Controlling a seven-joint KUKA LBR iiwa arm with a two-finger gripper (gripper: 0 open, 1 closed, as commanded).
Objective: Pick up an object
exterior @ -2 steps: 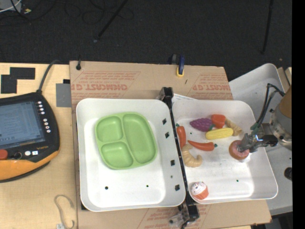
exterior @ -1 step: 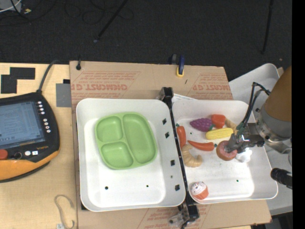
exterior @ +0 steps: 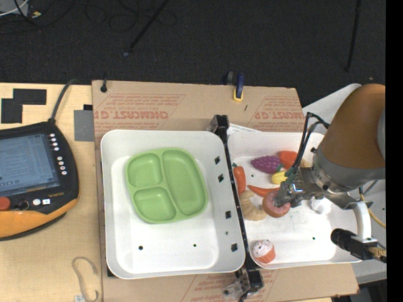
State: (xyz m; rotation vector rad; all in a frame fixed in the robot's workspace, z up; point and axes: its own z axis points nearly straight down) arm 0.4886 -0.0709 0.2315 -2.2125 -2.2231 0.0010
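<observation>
Object: round pink-red toy (exterior: pixel 277 205) in right bin (exterior: pixel 315 247), gripper (exterior: pixel 291 190) right on it.
Grip: can't tell, tips hidden.
Progress: no lift visible yet.
Left: confirm grasp, raise.

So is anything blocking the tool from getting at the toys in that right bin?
Nothing visible does. The tool is already down in the right bin, right at a reddish round toy. Purple grapes and other toy foods crowd close around it, though.

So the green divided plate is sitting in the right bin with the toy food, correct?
Not quite. The camera view shows the green divided plate in the left bin, on its own. The toy food, such as the purple grapes, lies in the right bin.
</observation>
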